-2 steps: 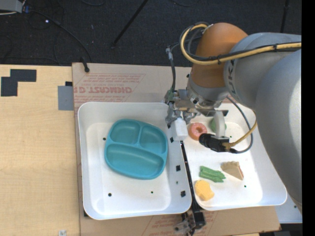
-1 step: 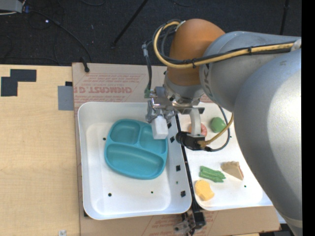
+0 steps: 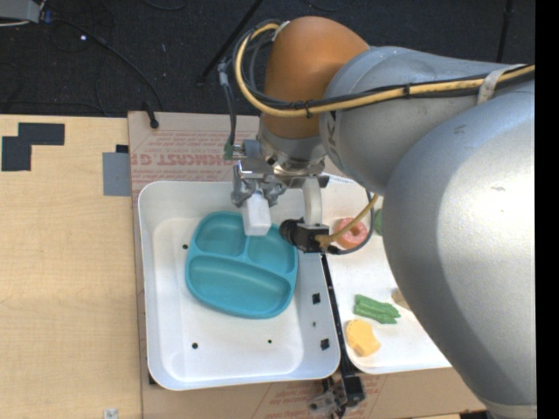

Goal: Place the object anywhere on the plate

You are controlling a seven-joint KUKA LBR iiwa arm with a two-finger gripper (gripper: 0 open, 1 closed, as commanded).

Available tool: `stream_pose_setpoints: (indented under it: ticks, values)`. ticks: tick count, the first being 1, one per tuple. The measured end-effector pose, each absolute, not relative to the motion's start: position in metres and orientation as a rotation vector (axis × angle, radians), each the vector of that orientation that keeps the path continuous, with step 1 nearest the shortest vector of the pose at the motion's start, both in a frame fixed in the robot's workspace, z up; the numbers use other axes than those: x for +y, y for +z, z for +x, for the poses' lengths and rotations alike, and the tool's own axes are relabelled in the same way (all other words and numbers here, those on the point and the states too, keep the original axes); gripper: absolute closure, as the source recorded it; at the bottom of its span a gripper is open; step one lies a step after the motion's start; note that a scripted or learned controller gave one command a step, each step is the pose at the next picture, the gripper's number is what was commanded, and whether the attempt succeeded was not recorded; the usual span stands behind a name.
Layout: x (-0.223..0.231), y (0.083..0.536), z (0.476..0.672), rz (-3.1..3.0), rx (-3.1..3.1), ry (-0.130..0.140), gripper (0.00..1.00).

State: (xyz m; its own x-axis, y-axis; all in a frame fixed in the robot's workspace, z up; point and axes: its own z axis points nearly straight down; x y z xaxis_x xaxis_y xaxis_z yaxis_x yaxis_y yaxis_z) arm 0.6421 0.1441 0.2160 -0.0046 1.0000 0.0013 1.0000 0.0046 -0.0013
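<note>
**Gripper Over The Plate, Cargo Unconfirmed**

The gripper (image 3: 259,219) is hanging right over the far rim of the teal plate (image 3: 236,279), which is lying in the left bin (image 3: 155,269). The grey arm (image 3: 437,182) is reaching in from the right and covering a good part of the right bin (image 3: 371,278).

Is it carrying anything? I cannot tell. From this angle there is no reading whether it is clenched or released, and nothing is showing plainly in its grasp. The plate's compartments, where they are showing, are looking bare.

Over in the right bin the toys are sitting. A pink ring (image 3: 352,232) is lying near the dividing wall, a green pod (image 3: 376,308) is nearer the camera, and a yellow piece (image 3: 362,337) is just beside the pod. The task is not saying which one is the object, so I'm judging it to be one of these three. None of them is touching the plate.

My read is that this is looking like the placing step, or else a try with nothing in hand. If something is being carried, the next move is calling for a short descent and a let-go over a compartment. If not, it is calling for a trip across to the right bin and a clean pick.
</note>
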Motion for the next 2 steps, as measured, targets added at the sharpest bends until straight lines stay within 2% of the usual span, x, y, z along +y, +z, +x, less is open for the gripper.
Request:
stream_pose_setpoints:
  ticks: [1, 2]
  values:
    - [0.1565, 0.2355, 0.6347, -2.218, -2.222, 0.002, 1.0]
    - [0.1566, 0.2346, 0.6346, -2.217, -2.224, 0.005, 0.0]
